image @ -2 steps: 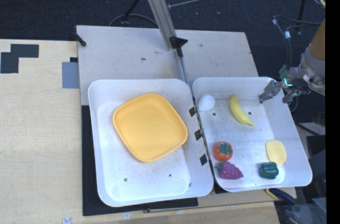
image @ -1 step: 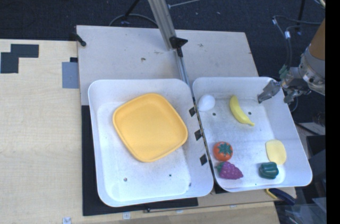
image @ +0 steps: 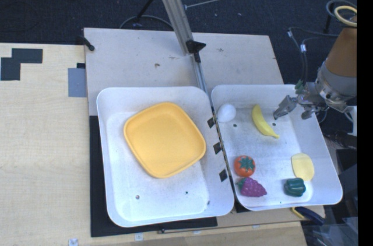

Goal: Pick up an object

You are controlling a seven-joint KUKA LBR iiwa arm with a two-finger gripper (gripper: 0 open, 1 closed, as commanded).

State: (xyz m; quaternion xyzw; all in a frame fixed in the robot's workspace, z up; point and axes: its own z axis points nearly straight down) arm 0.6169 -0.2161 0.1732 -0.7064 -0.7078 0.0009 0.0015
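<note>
Two shallow white bins side by side on the bench, left bin [image: 111, 192] and right bin [image: 326, 186], rims meeting down the middle. Filling much of the left bin: a big yellow plate [image: 164, 139], square with rounded corners, lying flat and turned a little. Reaching in from the right, the grey arm [image: 341, 73] with its orange band, wrist hanging over the right bin's far right rim. At its tip, the gripper [image: 295, 109], fingers spread apart and pinching nothing, poised above the bin's upper right part, just right of the banana. Now the candidates for picking (all in the right bin). Yellow banana [image: 264, 121] lying slantwise in the upper middle, closest to the fingers yet apart from them. Pale yellow rounded piece [image: 302, 166] near the right wall, lower down. Purple grape bunch [image: 252, 186] at the lower left, just below the red tomato [image: 245, 165] with its green top, the two nearly touching. White egg-like ball [image: 226, 113] tucked in the upper left corner against the dividing rim. Smallest of the lot: a dark green pepper [image: 295, 186], right beneath the pale yellow piece.
</note>
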